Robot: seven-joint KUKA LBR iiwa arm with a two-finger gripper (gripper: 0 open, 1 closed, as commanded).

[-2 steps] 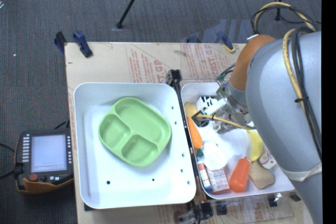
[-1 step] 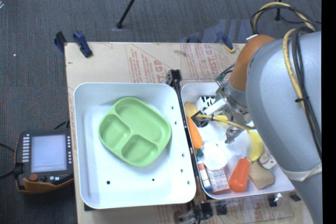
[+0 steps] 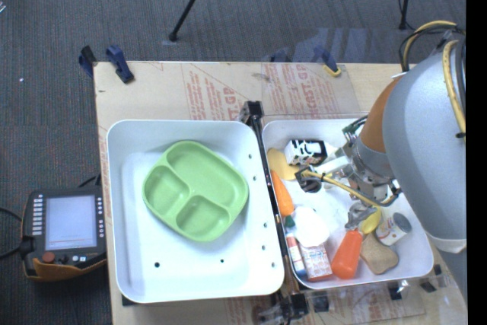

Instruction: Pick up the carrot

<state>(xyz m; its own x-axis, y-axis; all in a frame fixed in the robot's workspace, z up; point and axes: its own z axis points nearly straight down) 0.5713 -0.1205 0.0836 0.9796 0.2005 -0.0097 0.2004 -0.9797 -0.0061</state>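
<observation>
The carrot [image 3: 283, 195] is a short orange piece lying lengthwise against the left wall of the right bin [image 3: 423, 264], just below a yellow item [image 3: 275, 162]. My gripper [image 3: 356, 215] hangs over the middle right of that bin, to the right of the carrot and apart from it, above a small yellow piece [image 3: 371, 221] and an orange bottle [image 3: 346, 253]. The wrist and arm hide the gripper's tip, and nothing shows as held.
The right bin also holds a black-and-white item [image 3: 306, 150], a white round object [image 3: 311, 225], a red-and-white box [image 3: 316, 262], a brown slice [image 3: 379, 256] and a small can [image 3: 396, 227]. A green divided plate [image 3: 196, 190] lies in the left bin [image 3: 125, 270].
</observation>
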